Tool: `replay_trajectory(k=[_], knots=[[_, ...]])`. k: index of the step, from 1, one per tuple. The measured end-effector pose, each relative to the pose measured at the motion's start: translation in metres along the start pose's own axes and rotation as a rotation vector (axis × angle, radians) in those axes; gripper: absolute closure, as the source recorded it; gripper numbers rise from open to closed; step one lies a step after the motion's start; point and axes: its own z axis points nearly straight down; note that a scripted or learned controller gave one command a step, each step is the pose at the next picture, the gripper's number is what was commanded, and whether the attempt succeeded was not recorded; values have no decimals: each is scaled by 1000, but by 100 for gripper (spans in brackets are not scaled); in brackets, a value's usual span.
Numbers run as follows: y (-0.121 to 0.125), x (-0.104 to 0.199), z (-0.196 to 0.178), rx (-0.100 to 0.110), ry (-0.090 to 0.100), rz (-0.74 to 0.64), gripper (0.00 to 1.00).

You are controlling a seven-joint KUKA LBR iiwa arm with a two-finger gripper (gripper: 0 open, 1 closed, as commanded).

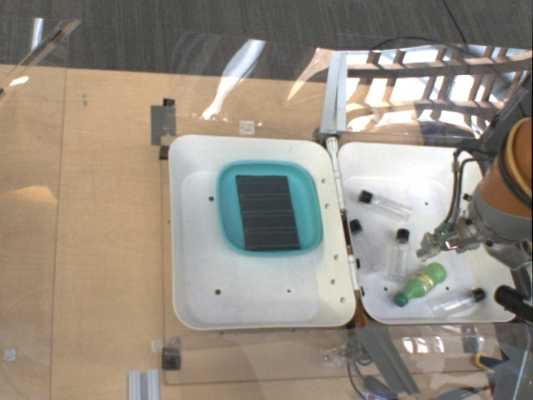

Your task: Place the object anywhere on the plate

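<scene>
A teal plate (pixel 310 211) with a dark ribbed pad (pixel 267 212) on it lies in the left bin (pixel 250 302). In the right bin (pixel 425 169) a green bottle (pixel 420 284) lies on its side near the front. Around it are clear vials with black caps, one (pixel 384 204) at the back left, one (pixel 399 253) in the middle and one (pixel 460 302) at the front right. My gripper (pixel 440 242) hangs over the right bin, just behind the green bottle and right of the middle vial. I see nothing held in it.
A small black cap (pixel 354 225) lies by the right bin's left wall. The divider between the bins (pixel 343 232) runs front to back. The grey arm with its orange band (pixel 504 186) covers the right bin's right side. Cables (pixel 391 373) lie in front of the bins.
</scene>
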Motion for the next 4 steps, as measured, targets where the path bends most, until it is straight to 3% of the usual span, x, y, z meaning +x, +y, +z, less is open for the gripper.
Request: replay_trajectory(k=[1,2,3,4], knots=[[0,0,0,0,0,0,0],[-3,-21,47,-7,-2,-32,0],[15,-66,21,-1,-2,-119,0],[26,-70,80,-10,-9,-233,0]])
